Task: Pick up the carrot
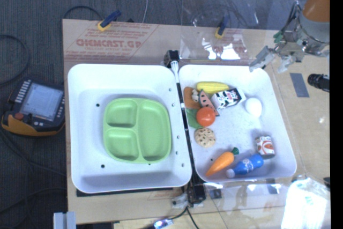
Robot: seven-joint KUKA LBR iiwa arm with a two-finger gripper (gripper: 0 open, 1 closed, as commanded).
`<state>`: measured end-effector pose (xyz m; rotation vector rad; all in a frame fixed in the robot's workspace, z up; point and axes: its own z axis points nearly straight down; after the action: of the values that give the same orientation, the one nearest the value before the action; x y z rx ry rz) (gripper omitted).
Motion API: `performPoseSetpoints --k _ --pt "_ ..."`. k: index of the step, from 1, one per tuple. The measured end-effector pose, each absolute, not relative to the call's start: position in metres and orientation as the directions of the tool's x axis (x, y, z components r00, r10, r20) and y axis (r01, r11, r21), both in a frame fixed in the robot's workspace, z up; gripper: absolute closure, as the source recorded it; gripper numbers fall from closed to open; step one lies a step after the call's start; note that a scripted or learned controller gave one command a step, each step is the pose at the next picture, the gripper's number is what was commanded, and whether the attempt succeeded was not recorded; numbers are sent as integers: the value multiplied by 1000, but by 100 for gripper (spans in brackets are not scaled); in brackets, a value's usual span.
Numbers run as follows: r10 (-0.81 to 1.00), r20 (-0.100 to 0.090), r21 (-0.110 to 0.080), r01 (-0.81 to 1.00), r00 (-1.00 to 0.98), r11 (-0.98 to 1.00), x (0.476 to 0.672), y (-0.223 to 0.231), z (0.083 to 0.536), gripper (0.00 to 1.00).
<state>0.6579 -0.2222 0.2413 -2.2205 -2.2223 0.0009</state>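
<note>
Camera view: my gripper, fingers spread wide and holding nothing, hangs above the right bin's far corner; the carrot lies well below-left of it, beside a blue bottle, unreached

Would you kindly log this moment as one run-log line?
phase: approach | hand: above right bin's far right corner, holding nothing | carrot: lying near front wall, beside blue bottle | picked: no
</note>
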Motion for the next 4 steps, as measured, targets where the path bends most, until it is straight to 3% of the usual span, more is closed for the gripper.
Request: performPoseSetpoints --k 1,2,3,4 --pt "971 11 -10 971 -238 239 579 -217 103 0" --pt "998 -10 21 998 60 -60 489 -158 92 0" --pt "994 -16 19 994 -110 111 489 -102 92 0" --pt "953 -3 12 953 -302 302 489 -125 91 0"
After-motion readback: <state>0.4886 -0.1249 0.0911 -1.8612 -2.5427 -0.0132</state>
